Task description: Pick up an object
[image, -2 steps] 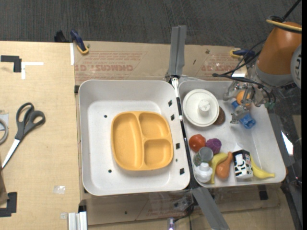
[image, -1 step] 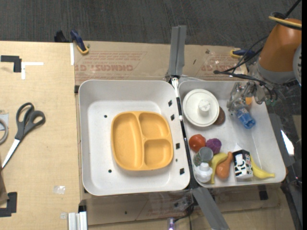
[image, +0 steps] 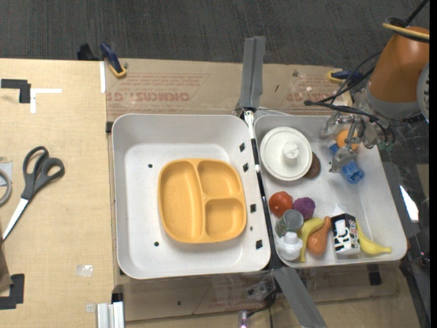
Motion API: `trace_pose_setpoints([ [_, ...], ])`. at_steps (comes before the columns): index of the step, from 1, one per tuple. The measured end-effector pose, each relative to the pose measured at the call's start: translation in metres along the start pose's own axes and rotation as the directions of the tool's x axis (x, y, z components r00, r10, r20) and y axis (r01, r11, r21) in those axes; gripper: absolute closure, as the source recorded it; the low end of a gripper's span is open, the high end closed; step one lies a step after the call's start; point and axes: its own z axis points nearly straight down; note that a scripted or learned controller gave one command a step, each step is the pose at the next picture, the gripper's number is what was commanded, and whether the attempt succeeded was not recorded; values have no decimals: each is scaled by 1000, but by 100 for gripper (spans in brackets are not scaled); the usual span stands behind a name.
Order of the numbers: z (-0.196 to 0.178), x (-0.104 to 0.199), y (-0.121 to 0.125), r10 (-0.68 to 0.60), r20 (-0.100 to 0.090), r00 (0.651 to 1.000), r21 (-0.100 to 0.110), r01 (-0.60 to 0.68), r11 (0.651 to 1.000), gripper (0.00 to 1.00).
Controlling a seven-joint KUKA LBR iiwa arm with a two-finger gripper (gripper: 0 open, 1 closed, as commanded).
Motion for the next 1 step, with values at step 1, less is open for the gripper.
trace_pose_setpoints([
  [1,12,3,0,94,-11,995,-1,-94,996,0],
])
